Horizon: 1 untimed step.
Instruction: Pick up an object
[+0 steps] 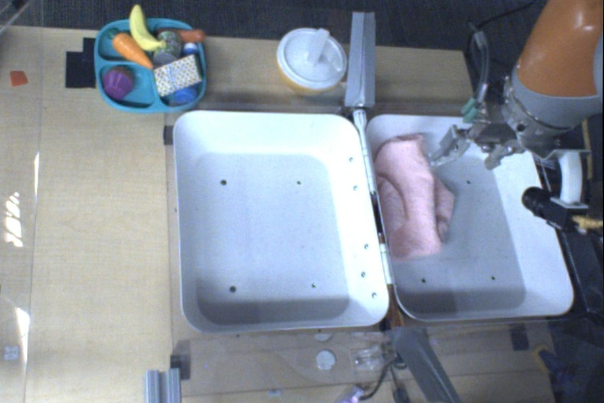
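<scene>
A folded pink cloth [408, 195] lies along the left side of the right white bin [510, 288]. The arm comes in from the right, its orange band [566, 24] above the wrist. My gripper [469, 153] hangs over the bin's upper middle, just right of the cloth's top end. It is open: one finger [444, 151] points toward the cloth and the other [494, 156] sits apart to the right. Nothing is between them.
The left white bin [274, 297] sits beside the right one, with a metal divider post [360, 61] behind their shared edge. A blue tray of toy food [151, 63] and a white lidded cup [311, 59] stand on the bench behind the bins.
</scene>
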Motion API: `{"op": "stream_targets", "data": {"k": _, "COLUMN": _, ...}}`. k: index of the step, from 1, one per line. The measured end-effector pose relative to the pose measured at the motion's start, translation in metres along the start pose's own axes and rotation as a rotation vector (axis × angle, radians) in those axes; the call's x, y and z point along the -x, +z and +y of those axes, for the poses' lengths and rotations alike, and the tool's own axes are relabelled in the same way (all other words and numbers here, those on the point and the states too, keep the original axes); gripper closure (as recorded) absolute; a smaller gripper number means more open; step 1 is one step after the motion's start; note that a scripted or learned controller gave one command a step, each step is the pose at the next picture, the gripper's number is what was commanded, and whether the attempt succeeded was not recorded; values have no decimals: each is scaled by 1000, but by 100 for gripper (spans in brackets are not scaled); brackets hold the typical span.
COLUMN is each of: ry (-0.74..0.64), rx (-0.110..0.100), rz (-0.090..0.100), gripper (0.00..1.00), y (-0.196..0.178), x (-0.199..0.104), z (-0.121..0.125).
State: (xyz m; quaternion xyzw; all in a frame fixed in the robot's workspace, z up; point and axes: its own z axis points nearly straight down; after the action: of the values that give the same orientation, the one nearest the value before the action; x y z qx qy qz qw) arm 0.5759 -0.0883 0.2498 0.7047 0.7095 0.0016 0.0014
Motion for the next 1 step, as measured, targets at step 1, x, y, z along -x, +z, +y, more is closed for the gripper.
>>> {"op": "stream_targets", "data": {"k": 1, "ry": -123, "rx": 0, "rz": 0, "gripper": 0, "y": 98, "x": 19, "z": 12}}
